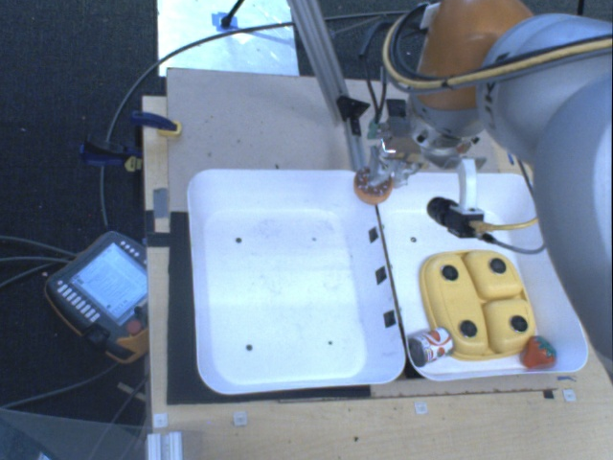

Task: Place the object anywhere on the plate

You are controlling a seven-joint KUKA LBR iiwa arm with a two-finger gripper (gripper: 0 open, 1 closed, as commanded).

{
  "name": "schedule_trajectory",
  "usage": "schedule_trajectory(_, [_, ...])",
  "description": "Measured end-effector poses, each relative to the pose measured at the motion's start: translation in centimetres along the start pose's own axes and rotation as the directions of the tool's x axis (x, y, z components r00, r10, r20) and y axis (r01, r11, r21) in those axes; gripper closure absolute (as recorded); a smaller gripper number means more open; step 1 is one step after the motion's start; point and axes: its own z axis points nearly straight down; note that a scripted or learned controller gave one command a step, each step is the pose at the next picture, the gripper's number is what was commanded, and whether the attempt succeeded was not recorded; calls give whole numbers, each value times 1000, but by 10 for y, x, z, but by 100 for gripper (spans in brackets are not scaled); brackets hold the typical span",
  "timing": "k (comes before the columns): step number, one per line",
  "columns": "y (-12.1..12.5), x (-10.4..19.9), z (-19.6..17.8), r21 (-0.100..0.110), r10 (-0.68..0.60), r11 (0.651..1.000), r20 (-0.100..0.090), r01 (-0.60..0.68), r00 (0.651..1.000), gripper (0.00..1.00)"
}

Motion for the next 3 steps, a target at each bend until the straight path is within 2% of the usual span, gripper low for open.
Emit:
schedule_trajectory(2, [-1,115,-18,-2,0,1000,0,0,1000,100])
schedule_trajectory(3, [-1,111,-18,-1,5,1000,1,-5,1000,0])
